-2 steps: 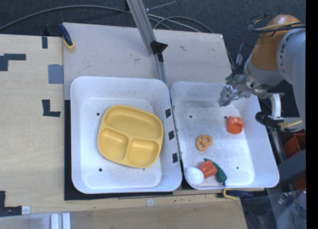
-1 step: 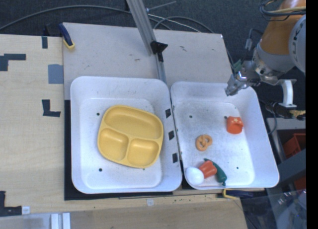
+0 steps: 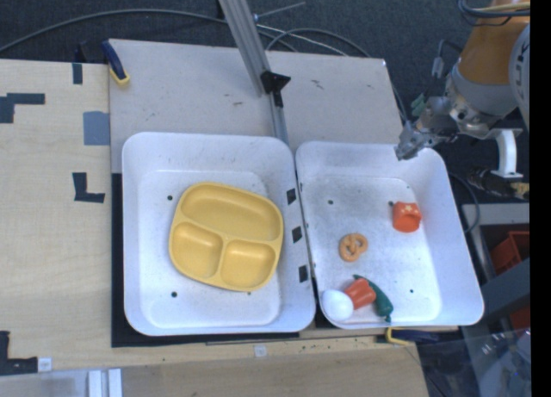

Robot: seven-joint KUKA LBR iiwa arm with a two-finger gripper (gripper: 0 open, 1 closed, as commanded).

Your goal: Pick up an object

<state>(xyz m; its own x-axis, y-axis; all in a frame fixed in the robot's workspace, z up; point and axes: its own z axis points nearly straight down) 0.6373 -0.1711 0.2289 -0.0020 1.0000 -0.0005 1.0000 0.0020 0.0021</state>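
In the right bin (image 3: 448, 214) lie an orange-red pepper-like toy (image 3: 406, 216), a small brown pretzel (image 3: 352, 246), a red toy with a green end (image 3: 368, 294) and a white egg-like ball (image 3: 337, 304). My gripper (image 3: 408, 147) hangs above the bin's far right corner, well apart from all of them, with nothing visible between its fingers.
The left bin (image 3: 138, 214) holds a yellow divided plate (image 3: 226, 235). A slanted metal post (image 3: 245, 25) rises behind the bins. Cables lie on the dark floor at the back. Wooden bench surface stretches to the left.
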